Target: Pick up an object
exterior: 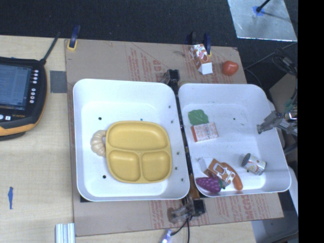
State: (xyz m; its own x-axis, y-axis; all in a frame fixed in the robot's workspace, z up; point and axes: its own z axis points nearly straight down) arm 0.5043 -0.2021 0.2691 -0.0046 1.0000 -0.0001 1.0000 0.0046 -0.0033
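Note:
My gripper (269,122) hangs over the right rim of the right bin (263,96), with nothing seen in it. Inside that bin lie a green piece (198,117), a small red-and-white box (204,131), a silver can (252,163) on its side, an orange-and-brown snack packet (218,169), a purple bunch of grapes (208,185) and an orange stick-shaped item (235,179). The can is the nearest thing to the gripper, below and to its left.
The left bin (91,100) holds a yellow divided tray (137,151) and a beige shell-like piece (98,142) at its left side. A small carton (201,58) and a red ball (230,68) lie on the cardboard behind the bins. An orange-edged tablet (17,95) sits far left.

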